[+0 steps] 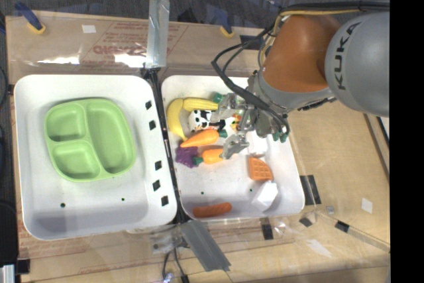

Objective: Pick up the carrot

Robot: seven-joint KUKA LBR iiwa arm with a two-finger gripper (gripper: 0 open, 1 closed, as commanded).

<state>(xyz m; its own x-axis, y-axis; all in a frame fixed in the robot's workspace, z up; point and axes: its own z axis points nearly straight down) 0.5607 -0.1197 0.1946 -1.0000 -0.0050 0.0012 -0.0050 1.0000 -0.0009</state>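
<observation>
Arm (pixel 331 56): I see it reaching over the right bin (pixel 285 199) from its right edge. Left bin (pixel 33 209): holds a green divided plate (pixel 89 139). Banana (pixel 179 113): by the right bin's upper left corner. Gripper (pixel 235 136): low over that bin's middle; I cannot tell how its jaws stand. Carrot (pixel 200 138): just left of the gripper, below the banana, lying in the bin. Waffle (pixel 260 169): toward the bin's right edge.

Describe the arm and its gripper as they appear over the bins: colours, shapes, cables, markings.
The arm is a fat, rounded grey casing with dark KUKA lettering on its side and a wide orange band above the wrist. Black cables loop out from the wrist. The gripper is a small cluster of silvery metal parts with green accents.
</observation>
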